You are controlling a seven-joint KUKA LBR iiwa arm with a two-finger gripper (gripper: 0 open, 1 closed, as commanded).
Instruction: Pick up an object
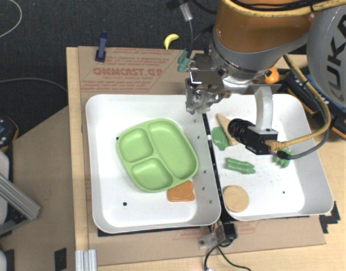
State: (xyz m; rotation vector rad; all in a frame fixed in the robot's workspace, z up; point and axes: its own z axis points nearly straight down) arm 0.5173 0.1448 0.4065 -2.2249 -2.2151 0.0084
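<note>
My gripper [197, 103] hangs over the far end of the divider between the two bins, under the orange-banded wrist. Nothing can be seen held in it. In the left bin [99, 151] lies a green divided plate [157, 154], with an orange-brown food piece [180, 192] touching its near edge. The right bin [308, 185] holds a tan cone [223, 121], a green piece [220, 138] beside the divider, a green bean-like piece [240, 166], a small green piece [283, 160] and a round tan disc [236, 198].
A black cylinder [247, 135] with a yellow cable and a white bracket [265, 110] hangs from the arm over the right bin. A cardboard sheet [127, 69] lies behind the bins, with a blue clip [101, 47] and a yellow object [171, 39] on its far edge.
</note>
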